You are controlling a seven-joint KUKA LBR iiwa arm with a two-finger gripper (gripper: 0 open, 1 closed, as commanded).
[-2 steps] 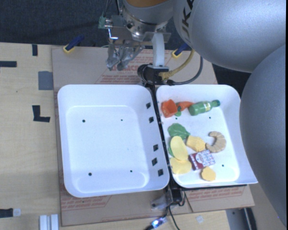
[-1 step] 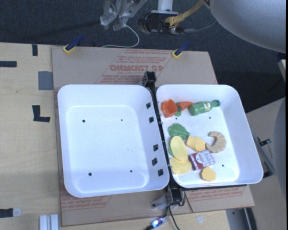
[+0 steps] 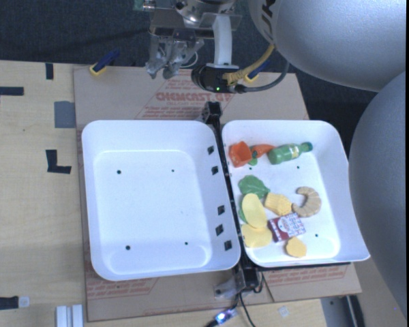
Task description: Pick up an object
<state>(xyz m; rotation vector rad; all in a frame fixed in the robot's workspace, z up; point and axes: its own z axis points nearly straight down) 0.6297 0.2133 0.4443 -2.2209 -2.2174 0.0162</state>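
Note:
My gripper (image 3: 165,65) hangs high above the back edge of the left bin (image 3: 95,182), over the cardboard sheet, with nothing between its fingers. The objects lie in the right bin (image 3: 341,182): a green bottle (image 3: 289,152) with a yellow cap, an orange pepper (image 3: 239,153), a carrot (image 3: 262,149), a green leaf shape (image 3: 252,186), a croissant (image 3: 307,201), a yellow wedge (image 3: 277,204), a pale yellow oval (image 3: 254,210), a dark red packet (image 3: 286,227) and more yellow pieces (image 3: 296,248) near the front.
A row of black clips (image 3: 221,210) runs along the seam between the two bins. A blue and yellow clamp (image 3: 103,62) sits on the bench at the back left. The grey arm fills the upper right.

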